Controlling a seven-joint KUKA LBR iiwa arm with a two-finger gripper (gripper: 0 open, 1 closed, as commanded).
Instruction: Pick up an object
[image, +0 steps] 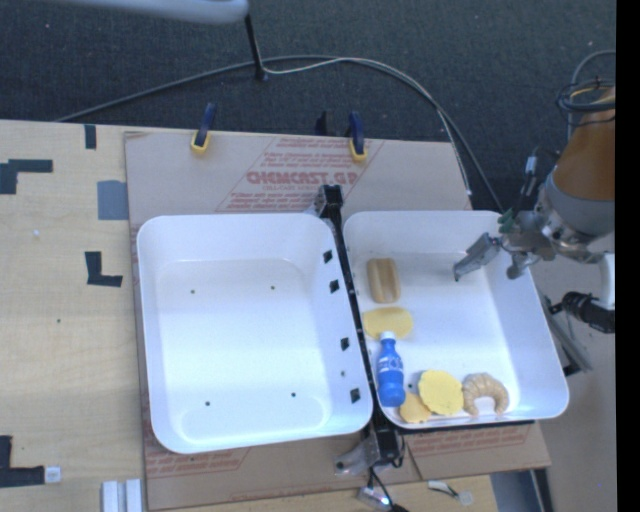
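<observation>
Gripper hangs over the right bin's upper right; nearest item, the tan bread roll, lies leftward, upright-long in view; fingers' state cannot be told.

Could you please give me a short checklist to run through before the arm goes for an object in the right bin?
1. Pincer above the right bin: ok.
2. Pincer carrying nothing: ok, nothing shows between its fingers.
3. Objects available: ok; bread roll, yellow piece, blue bottle and croissant lie in the right bin.
4. Targets well separated: not ok; the bottle, a yellow disc and the croissant crowd the near edge.
5. Pincer directly over a target: not ok, it hangs over bare floor.
6. Finger opening: cannot tell.
</observation>
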